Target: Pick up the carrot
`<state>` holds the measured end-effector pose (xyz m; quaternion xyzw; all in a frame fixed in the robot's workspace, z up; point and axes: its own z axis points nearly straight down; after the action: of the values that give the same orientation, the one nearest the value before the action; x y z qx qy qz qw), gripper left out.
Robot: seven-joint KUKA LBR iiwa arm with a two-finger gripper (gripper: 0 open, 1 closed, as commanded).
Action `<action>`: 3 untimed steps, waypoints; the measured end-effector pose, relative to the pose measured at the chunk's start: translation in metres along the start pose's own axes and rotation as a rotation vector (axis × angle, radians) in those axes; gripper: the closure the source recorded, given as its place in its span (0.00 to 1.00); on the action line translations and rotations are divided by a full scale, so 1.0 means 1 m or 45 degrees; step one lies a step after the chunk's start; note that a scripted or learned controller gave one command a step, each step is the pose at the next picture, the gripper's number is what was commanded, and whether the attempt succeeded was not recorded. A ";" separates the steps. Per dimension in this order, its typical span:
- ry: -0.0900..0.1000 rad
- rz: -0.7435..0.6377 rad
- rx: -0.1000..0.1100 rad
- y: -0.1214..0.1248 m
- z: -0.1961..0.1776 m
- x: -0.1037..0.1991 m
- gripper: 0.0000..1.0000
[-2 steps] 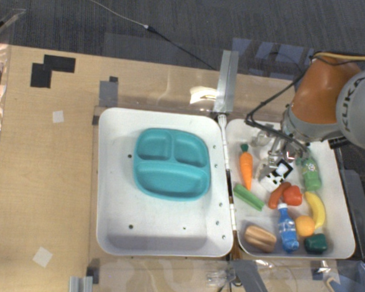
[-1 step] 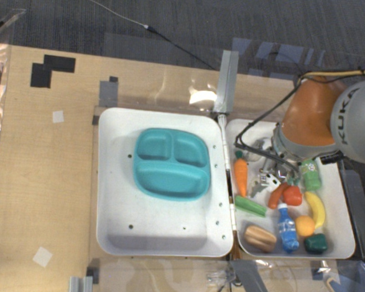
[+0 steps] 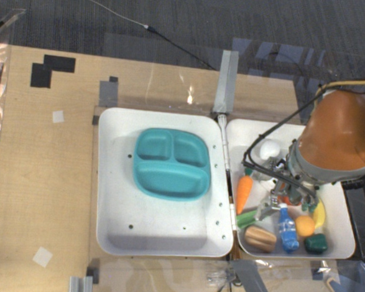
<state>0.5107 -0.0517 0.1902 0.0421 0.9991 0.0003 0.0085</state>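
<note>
No writing is legible. The left bin (image 3: 114, 187) holds a teal tray (image 3: 172, 163). In the right bin (image 3: 348, 244), the carrot (image 3: 244, 193) lies at 9 o'clock of the gripper (image 3: 277, 204), whose opening I cannot tell.

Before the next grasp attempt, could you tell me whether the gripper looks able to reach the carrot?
Probably yes: the carrot lies exposed on top at the right bin's left side, nothing covering it, and the gripper hovers just to its right.
</note>
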 end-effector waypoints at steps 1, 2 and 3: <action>0.009 -0.068 -0.001 0.027 0.004 -0.009 0.00; 0.009 0.136 0.001 0.015 0.005 -0.034 0.00; 0.011 0.260 0.000 0.052 0.005 -0.028 0.00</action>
<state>0.5431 -0.0023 0.1857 0.1436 0.9896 0.0014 0.0042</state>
